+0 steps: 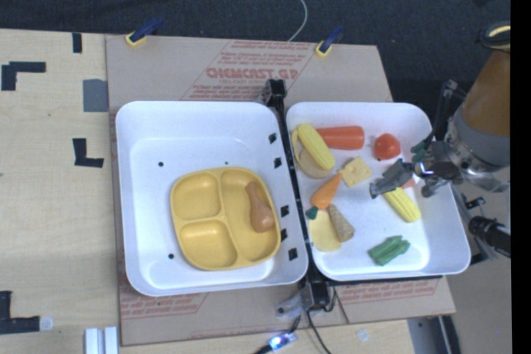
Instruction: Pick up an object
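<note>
My gripper hangs over the right side of the right bin, open, with nothing between its fingers. A small yellow corn piece lies just below it, between the dark left finger and the right one. Further left in this bin lie a red tomato, a long red-orange piece, a yellow corn cob, a pale cheese cube, an orange carrot, a brown wedge and a green bean pod.
The left bin holds a yellow divided plate with a brown sausage-like piece in its right compartment. A black hinge strip runs between the bins. The arm's orange band rises at the right.
</note>
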Controlling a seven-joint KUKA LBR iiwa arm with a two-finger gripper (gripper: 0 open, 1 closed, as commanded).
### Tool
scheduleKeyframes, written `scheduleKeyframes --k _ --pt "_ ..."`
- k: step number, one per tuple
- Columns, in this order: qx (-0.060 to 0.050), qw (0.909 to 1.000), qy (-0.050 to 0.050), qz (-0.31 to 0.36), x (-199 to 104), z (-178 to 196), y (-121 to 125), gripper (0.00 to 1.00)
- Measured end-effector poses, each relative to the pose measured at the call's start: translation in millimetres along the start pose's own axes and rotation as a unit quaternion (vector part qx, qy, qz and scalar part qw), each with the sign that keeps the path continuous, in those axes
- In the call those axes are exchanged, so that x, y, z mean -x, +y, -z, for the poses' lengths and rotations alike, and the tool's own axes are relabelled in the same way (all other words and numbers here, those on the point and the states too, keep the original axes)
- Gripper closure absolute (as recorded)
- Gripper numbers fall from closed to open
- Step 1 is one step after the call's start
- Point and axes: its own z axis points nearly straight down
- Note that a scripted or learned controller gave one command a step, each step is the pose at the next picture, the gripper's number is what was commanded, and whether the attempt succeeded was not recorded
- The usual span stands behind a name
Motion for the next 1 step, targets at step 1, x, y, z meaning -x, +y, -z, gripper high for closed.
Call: scheduleKeyframes --k 1 --pt "0.005 1.0 -0.001 0.001 0.0 4.3 1.8 0.0"
